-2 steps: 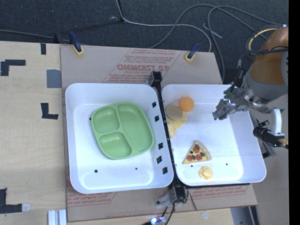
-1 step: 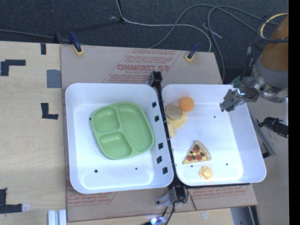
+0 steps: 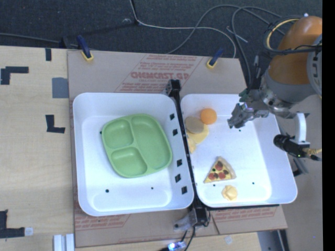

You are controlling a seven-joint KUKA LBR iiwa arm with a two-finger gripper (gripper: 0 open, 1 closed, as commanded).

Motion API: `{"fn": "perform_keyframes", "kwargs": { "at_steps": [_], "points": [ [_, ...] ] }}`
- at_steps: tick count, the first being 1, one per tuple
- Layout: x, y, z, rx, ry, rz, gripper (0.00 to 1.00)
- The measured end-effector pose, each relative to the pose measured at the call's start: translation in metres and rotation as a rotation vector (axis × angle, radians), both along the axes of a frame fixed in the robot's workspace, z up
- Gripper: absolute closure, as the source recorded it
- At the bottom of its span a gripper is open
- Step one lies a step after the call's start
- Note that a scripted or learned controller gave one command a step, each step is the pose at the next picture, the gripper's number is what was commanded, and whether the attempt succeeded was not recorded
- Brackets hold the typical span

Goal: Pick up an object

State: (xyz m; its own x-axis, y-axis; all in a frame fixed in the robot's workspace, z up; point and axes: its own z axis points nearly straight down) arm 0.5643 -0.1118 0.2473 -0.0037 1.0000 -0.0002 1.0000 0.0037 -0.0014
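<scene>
The right bin (image 3: 261,156) holds an orange ball (image 3: 208,115) at its far left, with a tan round disc (image 3: 194,124) and a pale yellow piece (image 3: 198,136) just beside it. A toy pizza slice (image 3: 219,171) lies near the bin's front, and a small yellow lump (image 3: 229,193) sits in front of that. My gripper (image 3: 236,120) hangs over the far part of the right bin, to the right of the orange ball, with nothing seen between its fingers.
The left bin (image 3: 86,156) holds a green divided plate (image 3: 136,145). A black divider (image 3: 180,140) runs between the bins. Cables trail across the dark floor behind the bench. Two clamps (image 3: 85,51) pin the cardboard sheet at the back.
</scene>
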Motion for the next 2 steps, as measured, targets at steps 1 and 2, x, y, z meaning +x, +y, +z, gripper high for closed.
{"fn": "perform_keyframes", "kwargs": {
  "at_steps": [1,2],
  "points": [
    [0.003,0.059,0.004,0.001,-0.001,0.003,1.00],
    [0.000,0.105,-0.010,0.000,0.001,0.001,1.00]
  ]
}}
